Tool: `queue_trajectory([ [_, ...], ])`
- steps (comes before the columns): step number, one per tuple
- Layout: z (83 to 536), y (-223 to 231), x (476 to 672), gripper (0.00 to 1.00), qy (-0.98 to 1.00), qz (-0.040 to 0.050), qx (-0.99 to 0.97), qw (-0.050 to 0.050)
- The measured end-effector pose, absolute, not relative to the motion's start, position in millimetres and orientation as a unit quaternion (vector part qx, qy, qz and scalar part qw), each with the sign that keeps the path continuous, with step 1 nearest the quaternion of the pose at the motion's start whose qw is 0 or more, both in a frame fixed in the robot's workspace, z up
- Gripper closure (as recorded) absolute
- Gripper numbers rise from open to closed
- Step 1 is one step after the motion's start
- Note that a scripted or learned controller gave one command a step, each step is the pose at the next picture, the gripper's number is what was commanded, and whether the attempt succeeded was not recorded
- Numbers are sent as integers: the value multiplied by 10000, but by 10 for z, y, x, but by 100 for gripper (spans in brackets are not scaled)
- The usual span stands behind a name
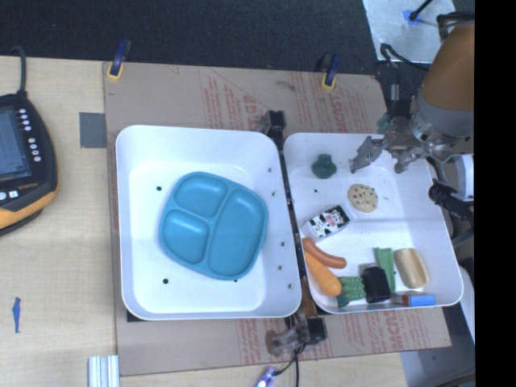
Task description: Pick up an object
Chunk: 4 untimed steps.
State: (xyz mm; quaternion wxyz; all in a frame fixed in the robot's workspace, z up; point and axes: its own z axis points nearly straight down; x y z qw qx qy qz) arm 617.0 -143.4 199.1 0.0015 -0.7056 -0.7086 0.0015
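My gripper point(379, 160) hangs over the far part of the right bin point(427, 216), its fingers spread open with nothing between them. Below it lie a cookie point(363, 197) and, to its left, a small dark green piece point(324, 166). Nearer the front sit a black-and-white spotted item point(328, 222), a sausage point(323, 254), a carrot point(324, 277), a green block point(350, 289), a black block point(376, 284), a bread roll point(411, 268) and a blue marker point(417, 300).
The left bin point(137, 216) holds a blue divided plate point(214, 225). An orange-edged teach pendant point(20, 160) lies at the bench's left edge. Clamps point(118, 59) hold the cardboard mat at the back.
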Motion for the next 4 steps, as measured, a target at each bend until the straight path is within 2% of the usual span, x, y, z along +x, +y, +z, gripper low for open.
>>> queue_trajectory([
  [1, 897, -1100, 6547, 0, -7089, 31, -7053, 31],
  [2, 919, -1189, 6563, 0, -7083, 11, -7059, 5],
  [3, 917, -921, 6559, 0, -7092, 24, -7050, 21],
  [4, 921, -1188, 6563, 0, -7080, 8, -7062, 2],
])
